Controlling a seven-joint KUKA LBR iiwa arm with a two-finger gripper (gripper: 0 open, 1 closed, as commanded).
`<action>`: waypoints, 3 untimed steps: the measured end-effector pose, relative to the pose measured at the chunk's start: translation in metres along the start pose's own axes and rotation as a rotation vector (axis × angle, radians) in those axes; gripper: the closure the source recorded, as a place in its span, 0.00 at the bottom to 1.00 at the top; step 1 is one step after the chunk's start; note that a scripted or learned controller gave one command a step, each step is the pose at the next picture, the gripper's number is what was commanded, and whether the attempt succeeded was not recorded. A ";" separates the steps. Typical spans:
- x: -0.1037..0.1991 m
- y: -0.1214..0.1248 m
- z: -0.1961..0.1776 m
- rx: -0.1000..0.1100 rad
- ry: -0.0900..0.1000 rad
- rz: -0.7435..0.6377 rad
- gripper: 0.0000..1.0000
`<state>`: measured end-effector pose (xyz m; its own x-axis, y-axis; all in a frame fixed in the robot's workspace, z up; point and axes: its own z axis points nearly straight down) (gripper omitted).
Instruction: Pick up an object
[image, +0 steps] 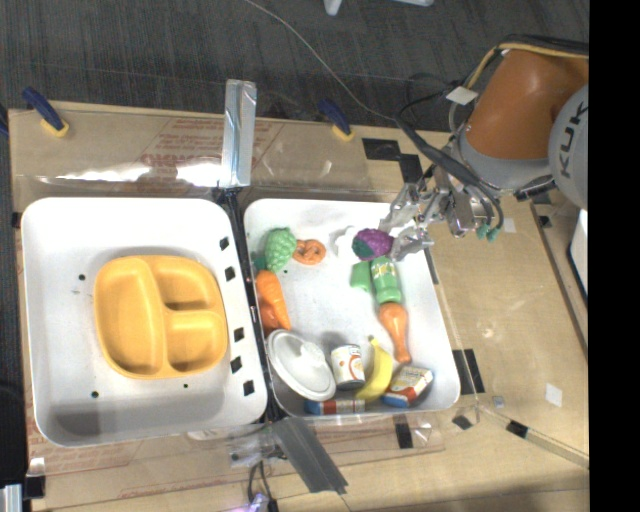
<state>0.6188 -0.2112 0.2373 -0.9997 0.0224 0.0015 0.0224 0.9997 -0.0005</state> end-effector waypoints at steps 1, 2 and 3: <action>-0.027 0.002 0.060 -0.003 0.004 -0.038 1.00; -0.039 0.001 0.051 0.001 -0.008 0.122 1.00; -0.033 0.001 -0.007 0.001 -0.008 0.337 1.00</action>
<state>0.6519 -0.2113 0.2441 -0.9361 0.3517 -0.0064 0.3517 0.9361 -0.0004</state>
